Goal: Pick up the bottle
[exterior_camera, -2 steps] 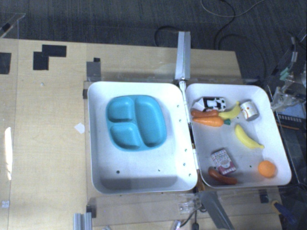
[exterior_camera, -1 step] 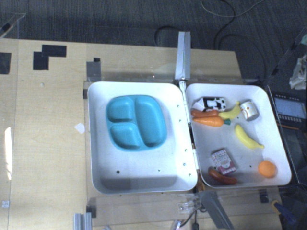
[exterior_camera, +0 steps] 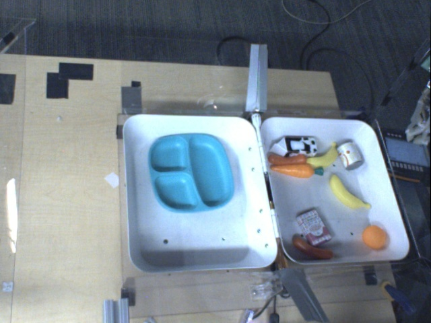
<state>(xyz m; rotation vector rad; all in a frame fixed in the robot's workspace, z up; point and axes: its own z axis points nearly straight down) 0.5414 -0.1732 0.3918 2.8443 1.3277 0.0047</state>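
At the back of the right bin, a black-and-white bottle lies just above a carrot; blue tray in left bin. Gripper state: can't tell.

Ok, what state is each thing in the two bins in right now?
blue divided plate: flat in left bin
can: on its side, right bin
carrot: lying by the divider
bananas: two, lying apart
orange: near corner
small carton: lying flat
black-and-white item: lying, identity unclear
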